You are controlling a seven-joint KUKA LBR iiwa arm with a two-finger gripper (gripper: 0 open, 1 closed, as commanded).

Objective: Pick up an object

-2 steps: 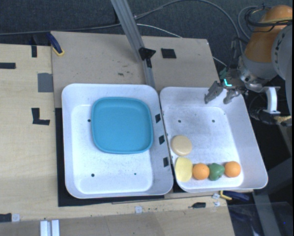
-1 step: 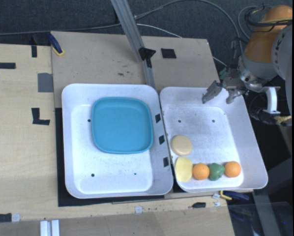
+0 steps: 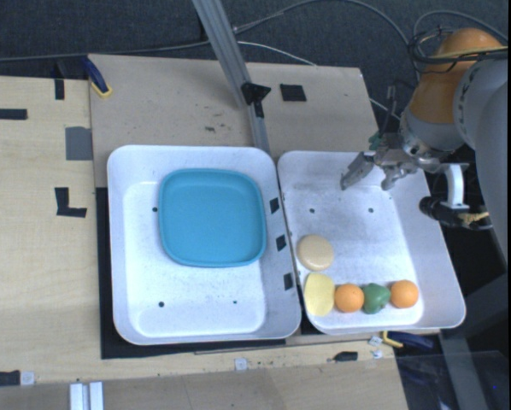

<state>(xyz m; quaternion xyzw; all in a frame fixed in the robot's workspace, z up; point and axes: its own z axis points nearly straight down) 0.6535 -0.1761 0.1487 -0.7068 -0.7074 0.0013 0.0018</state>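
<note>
My gripper [image 3: 370, 178] hangs over the far part of the right bin [image 3: 426, 229], fingers spread open with nothing between them. Well below it in the same bin lie a beige round piece [image 3: 314, 251], a yellow piece [image 3: 319, 294], an orange ball [image 3: 349, 298], a green piece [image 3: 375, 297] and a second orange ball [image 3: 403, 294], lined along the near wall. A blue square plate [image 3: 211, 216] lies in the left bin [image 3: 136, 254].
A slanted metal pole [image 3: 230, 49] rises behind the bins. Cables [image 3: 324, 15] run across the dark floor at the back. The bench top [image 3: 33, 195] carries black tape marks on the left.
</note>
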